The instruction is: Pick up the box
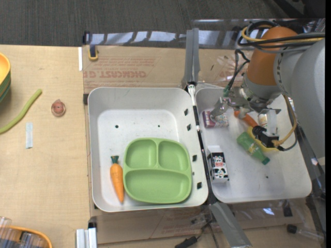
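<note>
Gripper [223, 106] low in right bin [289, 187], jaw state unclear; box [217, 166] well apart by left wall.

Risk of grabbing pink packet [209, 119] or green bottle [252, 146] instead of small glossy printed carton; smooth rounded bottle likely to roll if nudged.

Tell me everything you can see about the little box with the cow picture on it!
The box is a small carton, white with black patches and a cow-like picture; it looks like card. It lies flat on the floor of the right bin, close against the left wall, its long side running along that wall. Nothing else touches it. The gripper is further up the bin, apart from it, beside a small pink packet.
</note>
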`<state>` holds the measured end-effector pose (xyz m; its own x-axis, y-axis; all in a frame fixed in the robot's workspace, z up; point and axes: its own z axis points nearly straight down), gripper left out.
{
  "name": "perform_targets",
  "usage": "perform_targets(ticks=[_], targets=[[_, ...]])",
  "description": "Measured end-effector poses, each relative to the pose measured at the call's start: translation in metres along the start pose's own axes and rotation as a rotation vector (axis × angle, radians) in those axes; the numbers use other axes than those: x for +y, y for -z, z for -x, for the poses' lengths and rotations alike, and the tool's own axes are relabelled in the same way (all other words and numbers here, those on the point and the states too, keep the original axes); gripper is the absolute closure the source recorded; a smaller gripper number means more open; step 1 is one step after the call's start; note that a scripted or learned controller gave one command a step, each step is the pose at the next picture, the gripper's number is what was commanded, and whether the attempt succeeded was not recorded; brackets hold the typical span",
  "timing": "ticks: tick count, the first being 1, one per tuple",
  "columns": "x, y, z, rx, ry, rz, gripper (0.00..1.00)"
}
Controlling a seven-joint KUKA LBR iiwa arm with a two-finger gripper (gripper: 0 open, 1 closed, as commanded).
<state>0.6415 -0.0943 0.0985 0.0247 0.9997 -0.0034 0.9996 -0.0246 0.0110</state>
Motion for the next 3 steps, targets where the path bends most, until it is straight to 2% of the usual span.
perform_targets(ticks=[1,2,3], targets=[[0.006,0.001,0.089,0.004,-0.014,-0.008,0.0],[-0.014,0.008,0.025,0.003,-0.131,-0.013,0.0],[0.017,-0.007,0.001,0.001,0.003,-0.01,0.0]])
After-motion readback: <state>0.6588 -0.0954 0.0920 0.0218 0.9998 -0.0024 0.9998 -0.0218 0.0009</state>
